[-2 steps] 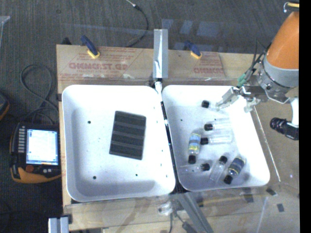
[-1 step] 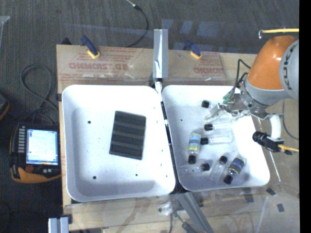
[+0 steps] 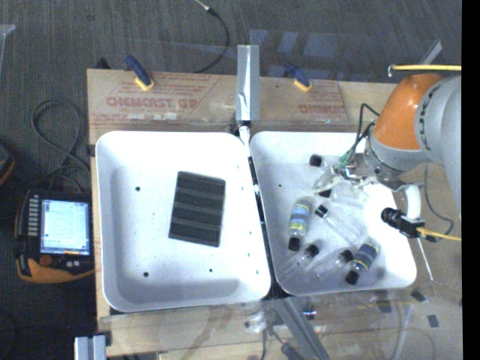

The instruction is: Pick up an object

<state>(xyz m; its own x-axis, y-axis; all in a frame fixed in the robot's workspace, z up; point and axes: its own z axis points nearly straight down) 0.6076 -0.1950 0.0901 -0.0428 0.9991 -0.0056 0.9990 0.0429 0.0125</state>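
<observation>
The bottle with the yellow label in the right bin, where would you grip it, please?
Probably across the labelled body of the bottle, coming straight down with the jaws spanning its narrow width. It lies flat, lengthwise up and down the view, black cap toward the near rim, and stands apart from the clear bottles crowded to its right.

Well off to the pincer's left, beyond both bins: a handheld pendant [image 3: 57, 235] with lit screen on the floor. Up and left of the pincer, two blue-and-yellow clamps [image 3: 137, 70] gripping the cardboard-covered worktop [image 3: 172, 103]. Farther up, a black cable [image 3: 217, 28] over grey carpet.
</observation>
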